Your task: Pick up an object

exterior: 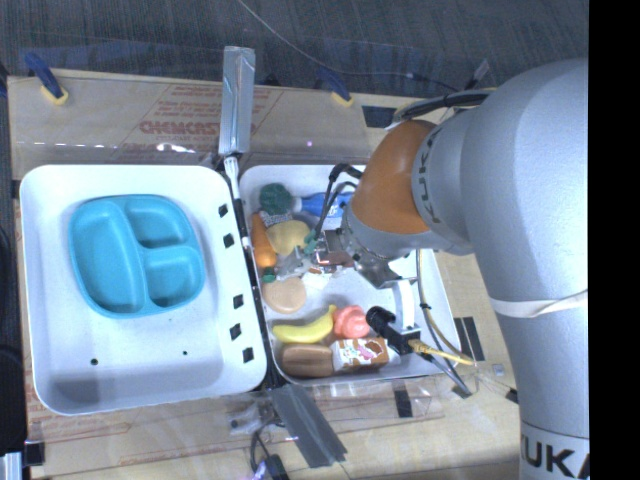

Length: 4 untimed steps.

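A divided tray (137,253) lay in the left bin (60,368). In the right bin (262,180), a banana (304,328) sat just left of a peach (351,321), with a bottle (358,353) in front of them. The gripper (305,259) hung over the middle of this bin.

Turquoise plastic divided tray (137,252) in white bin (40,298). Yellow toy banana (305,328), pink rounded toy (350,321), brown sausage-shaped toy (305,360) just below tool (305,261); orange carrot-shaped toy (262,246) left of it.

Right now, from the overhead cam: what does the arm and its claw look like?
The arm is bulky, rounded and matte grey, with a glossy orange band above the wrist and white "KUKA" lettering low on its base segment. Dark cables run over the wrist. The claw is small, metallic and dark, with compact mechanical parts; finer detail is too small to tell.
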### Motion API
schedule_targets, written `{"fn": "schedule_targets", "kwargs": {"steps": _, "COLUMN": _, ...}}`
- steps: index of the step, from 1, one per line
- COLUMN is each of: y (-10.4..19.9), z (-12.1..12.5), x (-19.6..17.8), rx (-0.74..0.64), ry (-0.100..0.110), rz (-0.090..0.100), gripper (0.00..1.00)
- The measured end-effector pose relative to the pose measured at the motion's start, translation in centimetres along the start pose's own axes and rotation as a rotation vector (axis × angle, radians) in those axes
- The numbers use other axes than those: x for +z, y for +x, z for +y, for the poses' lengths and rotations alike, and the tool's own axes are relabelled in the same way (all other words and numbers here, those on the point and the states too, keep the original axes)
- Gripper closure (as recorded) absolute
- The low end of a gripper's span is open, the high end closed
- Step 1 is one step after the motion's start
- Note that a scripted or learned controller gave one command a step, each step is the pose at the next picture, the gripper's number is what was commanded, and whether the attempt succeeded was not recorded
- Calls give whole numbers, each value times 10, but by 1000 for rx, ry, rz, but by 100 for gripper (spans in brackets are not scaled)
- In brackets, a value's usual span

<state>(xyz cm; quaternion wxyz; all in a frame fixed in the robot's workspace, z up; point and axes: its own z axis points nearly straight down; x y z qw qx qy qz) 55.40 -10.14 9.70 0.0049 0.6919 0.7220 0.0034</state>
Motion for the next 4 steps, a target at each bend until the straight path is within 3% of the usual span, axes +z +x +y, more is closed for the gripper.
{"fn": "schedule_targets", "kwargs": {"steps": 1, "y": 1, "z": 63, "x": 4, "rx": 217, "ry": 11, "rz": 0, "gripper": 0}}
{"fn": "schedule_targets", "kwargs": {"steps": 2, "y": -61, "z": 66, "x": 5, "rx": 378, "ry": 11, "rz": 0, "gripper": 0}}
{"fn": "schedule_targets", "kwargs": {"steps": 3, "y": -58, "z": 68, "x": -5, "rx": 368, "ry": 12, "rz": 1, "gripper": 100}}
{"fn": "schedule_targets", "kwargs": {"steps": 4, "y": -8, "z": 64, "x": -86, "rx": 310, "ry": 7, "rz": 3, "gripper": 100}}
